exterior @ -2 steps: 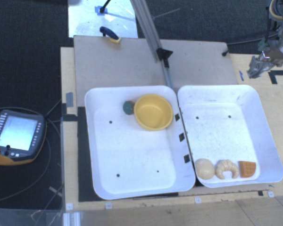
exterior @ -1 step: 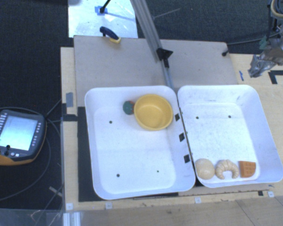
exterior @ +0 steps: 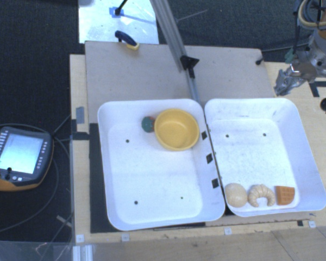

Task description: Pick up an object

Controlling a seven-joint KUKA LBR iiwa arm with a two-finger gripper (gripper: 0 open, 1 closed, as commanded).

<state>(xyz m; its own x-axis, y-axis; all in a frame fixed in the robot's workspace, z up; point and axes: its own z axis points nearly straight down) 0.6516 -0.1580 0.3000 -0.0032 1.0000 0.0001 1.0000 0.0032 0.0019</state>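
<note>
I can't tell the gripper's [exterior: 285,86] state above the right bin's [exterior: 307,140] far corner, so I'd descend squarely over the croissant [exterior: 261,194] at the near wall, between its neighbours

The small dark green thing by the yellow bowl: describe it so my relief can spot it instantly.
Look in the left white bin, at its far end where the round yellow bowl sits. The small dark green roundish object rests against the bowl's left side. It is the one dark item there; the three pale or tan pieces lie in the other bin.
</note>
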